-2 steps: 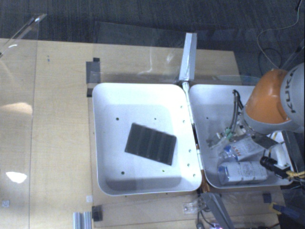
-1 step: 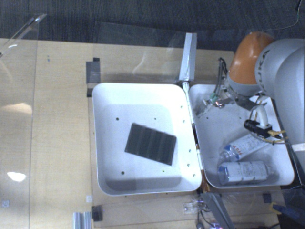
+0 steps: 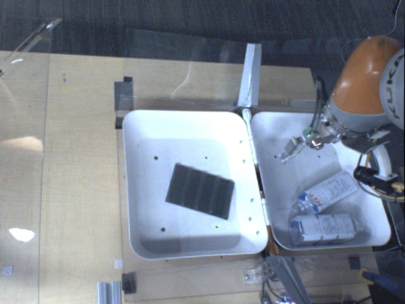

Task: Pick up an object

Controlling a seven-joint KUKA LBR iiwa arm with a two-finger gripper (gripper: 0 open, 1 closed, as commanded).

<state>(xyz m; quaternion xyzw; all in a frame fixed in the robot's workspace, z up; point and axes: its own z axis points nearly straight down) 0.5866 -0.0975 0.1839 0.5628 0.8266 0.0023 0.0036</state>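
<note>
Nearest in the right bin (image 3: 380, 230) lie two plastic bottles. One bottle (image 3: 326, 228) lies on its side against the near wall. A second bottle (image 3: 327, 192), flatter and labelled, rests tilted just beyond it, the two touching or nearly so.

The gripper (image 3: 292, 149) hangs over bare floor in the far part of this bin, apart from both bottles. Its fingers appear slightly parted and hold nothing.

Recommended: shift toward the near side, line the fingers across the second bottle's narrow width, then descend. Slippage on round plastic is a likely risk.

The left bin (image 3: 136, 170) holds a dark ribbed rectangular pad (image 3: 200, 190), lying flat near its centre
</note>
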